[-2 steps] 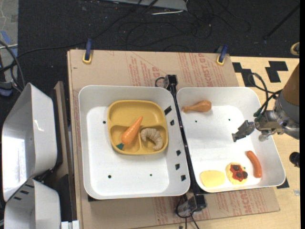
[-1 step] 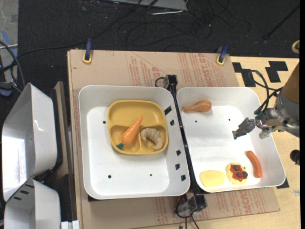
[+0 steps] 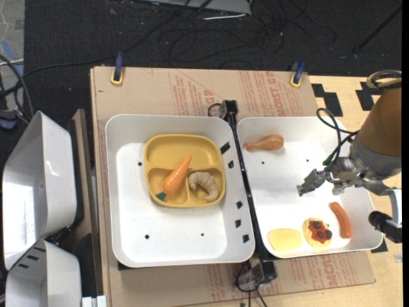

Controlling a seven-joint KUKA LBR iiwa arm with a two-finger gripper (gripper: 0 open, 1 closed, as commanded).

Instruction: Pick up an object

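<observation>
My gripper [image 3: 311, 184] hangs over the middle of the right bin [image 3: 281, 171], reaching in from the right; nothing shows between its fingers. A toy chicken drumstick [image 3: 266, 144] lies at the bin's far left. Along the near edge sit a yellow round slice [image 3: 285, 238] and a small pizza piece [image 3: 317, 231]. A red sausage [image 3: 340, 219] lies near the right side, just below the wrist. The left bin [image 3: 128, 190] holds a yellow divided plate [image 3: 160, 147] with an orange carrot [image 3: 177, 174] and a pale shrimp [image 3: 205, 184] in it.
The grey arm with its orange band [image 3: 386, 123] covers the right bin's right side. The bins rest on a cardboard sheet [image 3: 192, 85] held by yellow clamps [image 3: 117, 77]. White containers [image 3: 35, 184] stand off the bench at the left.
</observation>
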